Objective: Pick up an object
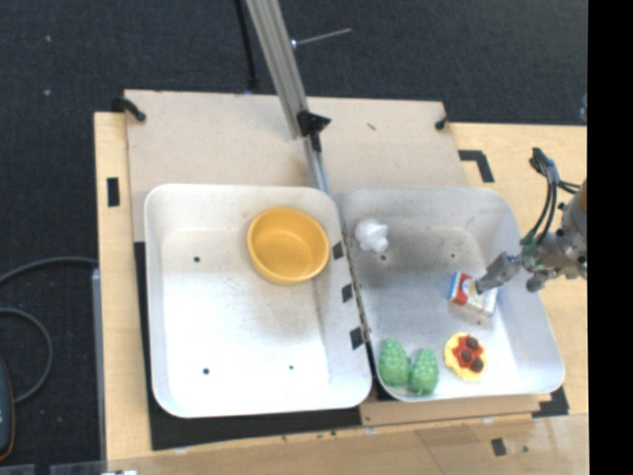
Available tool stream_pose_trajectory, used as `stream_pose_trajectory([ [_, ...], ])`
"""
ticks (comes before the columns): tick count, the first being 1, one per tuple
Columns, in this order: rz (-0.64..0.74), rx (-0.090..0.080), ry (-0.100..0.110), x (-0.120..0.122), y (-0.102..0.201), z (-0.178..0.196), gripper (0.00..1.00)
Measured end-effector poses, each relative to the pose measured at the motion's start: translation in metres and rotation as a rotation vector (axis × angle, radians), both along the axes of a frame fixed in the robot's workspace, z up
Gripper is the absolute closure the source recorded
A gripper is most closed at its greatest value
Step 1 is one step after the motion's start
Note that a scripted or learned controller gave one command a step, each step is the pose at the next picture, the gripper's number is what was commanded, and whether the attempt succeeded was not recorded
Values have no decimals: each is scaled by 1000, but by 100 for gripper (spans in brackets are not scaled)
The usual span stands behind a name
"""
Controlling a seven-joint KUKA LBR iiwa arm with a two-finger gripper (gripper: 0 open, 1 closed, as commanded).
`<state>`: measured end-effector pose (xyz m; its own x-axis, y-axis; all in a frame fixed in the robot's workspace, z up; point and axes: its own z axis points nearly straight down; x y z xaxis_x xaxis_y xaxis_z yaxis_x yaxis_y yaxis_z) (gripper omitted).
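Claw reaching into the right-hand bin toward a small boxy object.

The claw point(492, 277) is hovering at the small red-white-blue box point(469, 293) at right of frame; whether it is gripping cannot be told. The right bin point(425, 221) is leaving open floor above, while the yellow-red toy point(466, 355) and green pieces point(407, 366) are crowding its lower rim.
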<state>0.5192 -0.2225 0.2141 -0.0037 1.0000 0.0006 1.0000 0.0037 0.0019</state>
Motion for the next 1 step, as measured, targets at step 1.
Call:
stream_pose_trajectory([
  [1, 0, 0, 0, 0, 0, 0, 0],
])
